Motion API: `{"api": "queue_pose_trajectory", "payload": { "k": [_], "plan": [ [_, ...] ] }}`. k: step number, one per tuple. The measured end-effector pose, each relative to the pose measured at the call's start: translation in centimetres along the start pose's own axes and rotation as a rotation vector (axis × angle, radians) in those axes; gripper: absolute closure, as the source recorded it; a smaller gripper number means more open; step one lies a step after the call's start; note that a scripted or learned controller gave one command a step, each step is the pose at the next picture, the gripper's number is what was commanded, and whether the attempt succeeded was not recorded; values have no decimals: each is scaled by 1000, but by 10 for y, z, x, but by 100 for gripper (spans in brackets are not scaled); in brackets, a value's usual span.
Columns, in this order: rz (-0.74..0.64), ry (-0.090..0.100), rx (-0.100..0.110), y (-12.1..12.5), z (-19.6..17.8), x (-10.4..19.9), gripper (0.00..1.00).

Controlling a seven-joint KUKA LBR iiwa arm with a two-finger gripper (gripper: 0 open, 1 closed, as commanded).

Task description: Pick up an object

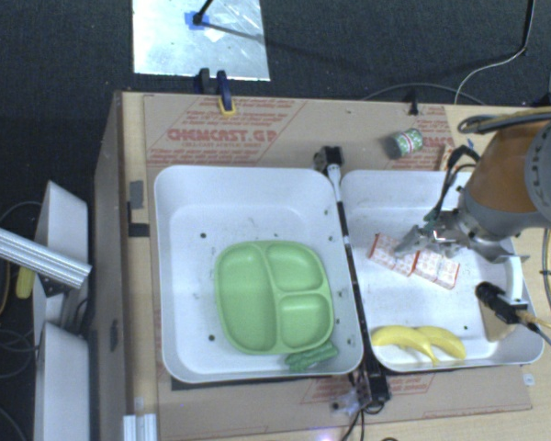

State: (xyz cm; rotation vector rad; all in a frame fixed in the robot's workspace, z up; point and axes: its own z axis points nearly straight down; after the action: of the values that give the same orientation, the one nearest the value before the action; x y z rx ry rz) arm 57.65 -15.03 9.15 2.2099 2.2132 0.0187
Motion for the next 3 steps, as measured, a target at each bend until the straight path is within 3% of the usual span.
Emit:
{"api": "queue_pose_trajectory", "payload": {
  "k": [1,2,3],
  "plan": [
    [0,-1,0,-42,0,-39,0],
    [1,2,18,-90,-16,-56,0],
    [-3,2,15,-49,-77,36,0]
  ]
}}
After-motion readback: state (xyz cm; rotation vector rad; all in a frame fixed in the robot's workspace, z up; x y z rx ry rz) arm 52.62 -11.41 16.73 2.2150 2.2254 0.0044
